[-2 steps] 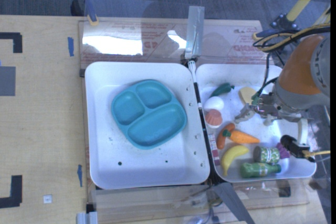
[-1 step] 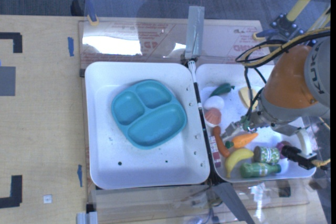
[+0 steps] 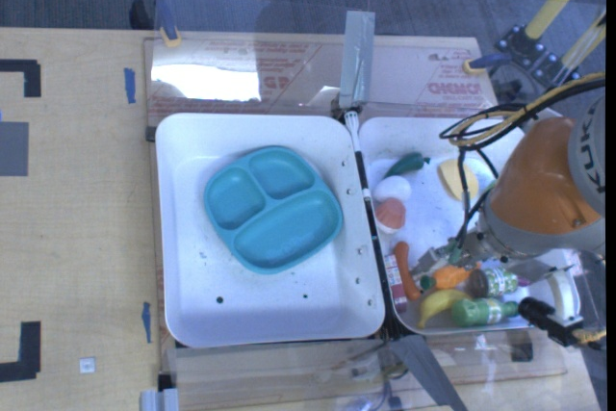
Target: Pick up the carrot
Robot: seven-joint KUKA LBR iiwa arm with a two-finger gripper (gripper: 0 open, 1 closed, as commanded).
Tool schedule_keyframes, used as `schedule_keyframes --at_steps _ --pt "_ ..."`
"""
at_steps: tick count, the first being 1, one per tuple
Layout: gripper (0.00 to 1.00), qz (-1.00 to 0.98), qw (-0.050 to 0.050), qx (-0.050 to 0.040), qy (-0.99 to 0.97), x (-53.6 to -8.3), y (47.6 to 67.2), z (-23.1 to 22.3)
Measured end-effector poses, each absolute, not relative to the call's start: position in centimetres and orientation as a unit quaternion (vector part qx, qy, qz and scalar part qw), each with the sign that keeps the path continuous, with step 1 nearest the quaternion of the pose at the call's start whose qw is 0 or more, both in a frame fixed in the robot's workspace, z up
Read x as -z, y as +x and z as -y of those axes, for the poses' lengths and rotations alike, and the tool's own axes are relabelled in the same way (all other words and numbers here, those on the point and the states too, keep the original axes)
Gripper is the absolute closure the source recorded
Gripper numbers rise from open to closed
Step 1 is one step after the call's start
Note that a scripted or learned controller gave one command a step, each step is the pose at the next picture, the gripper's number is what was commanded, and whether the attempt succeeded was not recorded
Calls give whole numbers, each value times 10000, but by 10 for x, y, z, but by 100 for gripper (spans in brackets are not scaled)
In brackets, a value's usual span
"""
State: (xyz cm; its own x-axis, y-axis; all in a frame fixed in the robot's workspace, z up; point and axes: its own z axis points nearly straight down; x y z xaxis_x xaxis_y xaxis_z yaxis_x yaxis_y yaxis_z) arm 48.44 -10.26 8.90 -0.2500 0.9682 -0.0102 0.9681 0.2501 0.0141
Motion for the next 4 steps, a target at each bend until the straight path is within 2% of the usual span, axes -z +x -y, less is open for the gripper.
schedule_keyframes --at_steps 1,2,3,4 --pt "0 -6521 34 -15 7581 -87 482 178" --pt "100 -6522 58 -33 7580 -97 484 178" --pt "100 -9479 28 -5 3186 -157 502 128" --pt "100 -8318 24 -6 5551 -197 550 147"
